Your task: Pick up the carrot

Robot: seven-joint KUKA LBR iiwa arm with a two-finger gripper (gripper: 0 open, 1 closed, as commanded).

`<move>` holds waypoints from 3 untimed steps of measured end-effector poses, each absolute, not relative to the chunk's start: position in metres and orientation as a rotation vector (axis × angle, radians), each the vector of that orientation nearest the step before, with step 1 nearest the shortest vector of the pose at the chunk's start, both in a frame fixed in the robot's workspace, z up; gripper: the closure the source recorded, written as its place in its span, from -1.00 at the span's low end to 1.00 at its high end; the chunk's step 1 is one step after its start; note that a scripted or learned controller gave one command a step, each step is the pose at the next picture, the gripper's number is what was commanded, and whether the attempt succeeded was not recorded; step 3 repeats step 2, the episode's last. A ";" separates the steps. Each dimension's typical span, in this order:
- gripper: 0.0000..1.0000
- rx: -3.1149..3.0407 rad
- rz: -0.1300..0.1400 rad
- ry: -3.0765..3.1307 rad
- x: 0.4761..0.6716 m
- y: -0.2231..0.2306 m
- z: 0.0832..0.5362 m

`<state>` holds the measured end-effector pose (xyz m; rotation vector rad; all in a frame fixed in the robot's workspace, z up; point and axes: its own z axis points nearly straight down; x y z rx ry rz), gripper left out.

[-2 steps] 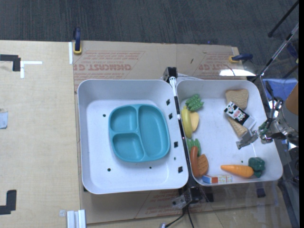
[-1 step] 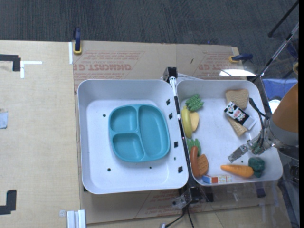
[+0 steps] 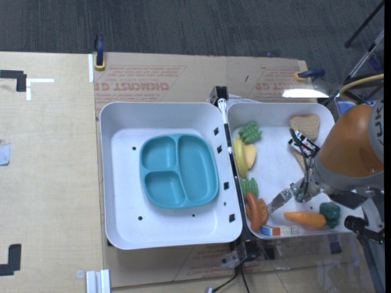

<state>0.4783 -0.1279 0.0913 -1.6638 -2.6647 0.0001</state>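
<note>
The carrot (image 3: 304, 219) is orange with a dark green top (image 3: 330, 211). It lies on its side near the front wall of the right bin (image 3: 278, 112). My gripper (image 3: 292, 197) hangs low in that bin, just above and left of the carrot's tip. It is open with nothing between its fingers; one silver finger (image 3: 280, 200) points to the front left. The grey and orange arm (image 3: 351, 145) covers the bin's right side.
In the right bin lie a yellow banana (image 3: 244, 156), a green leafy piece (image 3: 249, 132), a bread slice (image 3: 305, 126), a red-orange vegetable (image 3: 256, 209) and a small white box (image 3: 280, 230). The left bin (image 3: 116, 212) holds a teal divided plate (image 3: 179, 170).
</note>
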 end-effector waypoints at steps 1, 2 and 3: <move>-1.00 -1.711 0.001 -2.638 0.479 -0.134 0.131; -1.00 -1.753 0.002 -2.607 0.502 -0.100 0.157; -1.00 -1.753 0.002 -2.607 0.502 -0.100 0.157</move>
